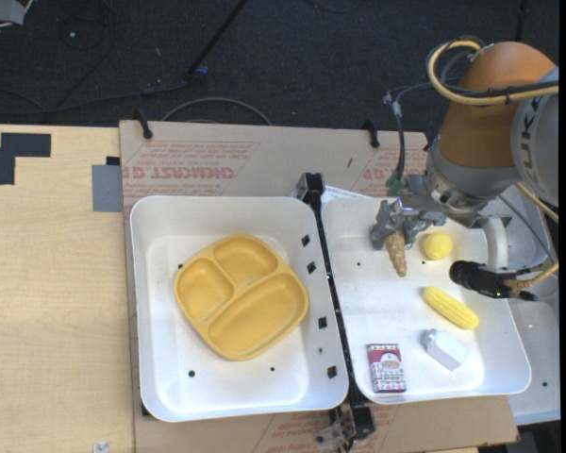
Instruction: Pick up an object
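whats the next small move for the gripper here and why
Probably a short straight lift. The gripper sits low in the right bin, and a tan cone-shaped object hangs down from between its fingers, apparently gripped. The lemon lies close beside it, so rising straight up, rather than sliding sideways, should clear it without a knock.

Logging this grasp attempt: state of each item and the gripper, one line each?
gripper: shut on the cone, over the right bin.
cone: between the fingers, hanging tip down.
lemon: loose in right bin.
corn cob: lying flat.
red box: lying flat.
white block: resting.
yellow tray: flat in left bin.
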Action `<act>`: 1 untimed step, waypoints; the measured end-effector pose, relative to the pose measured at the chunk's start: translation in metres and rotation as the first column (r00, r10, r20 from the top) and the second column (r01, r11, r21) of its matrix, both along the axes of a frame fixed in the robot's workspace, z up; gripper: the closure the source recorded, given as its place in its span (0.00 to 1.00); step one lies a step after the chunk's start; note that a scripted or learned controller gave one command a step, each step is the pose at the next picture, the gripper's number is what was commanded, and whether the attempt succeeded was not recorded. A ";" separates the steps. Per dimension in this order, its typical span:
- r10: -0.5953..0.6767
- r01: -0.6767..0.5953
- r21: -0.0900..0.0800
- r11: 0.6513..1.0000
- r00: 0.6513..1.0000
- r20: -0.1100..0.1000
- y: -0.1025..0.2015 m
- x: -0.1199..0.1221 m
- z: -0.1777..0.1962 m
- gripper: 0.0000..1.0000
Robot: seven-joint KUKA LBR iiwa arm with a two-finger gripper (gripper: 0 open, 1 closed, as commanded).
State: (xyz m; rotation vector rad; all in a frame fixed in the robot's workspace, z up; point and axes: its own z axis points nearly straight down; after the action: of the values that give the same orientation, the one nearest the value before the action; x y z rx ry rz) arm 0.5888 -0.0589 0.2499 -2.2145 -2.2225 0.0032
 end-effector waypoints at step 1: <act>0.001 -0.001 0.001 1.000 1.000 -0.001 0.048 -0.021 0.004 1.00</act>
State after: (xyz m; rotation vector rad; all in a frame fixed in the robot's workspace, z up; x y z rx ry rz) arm 0.5682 -0.0107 0.2543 -2.2129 -2.2230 0.0033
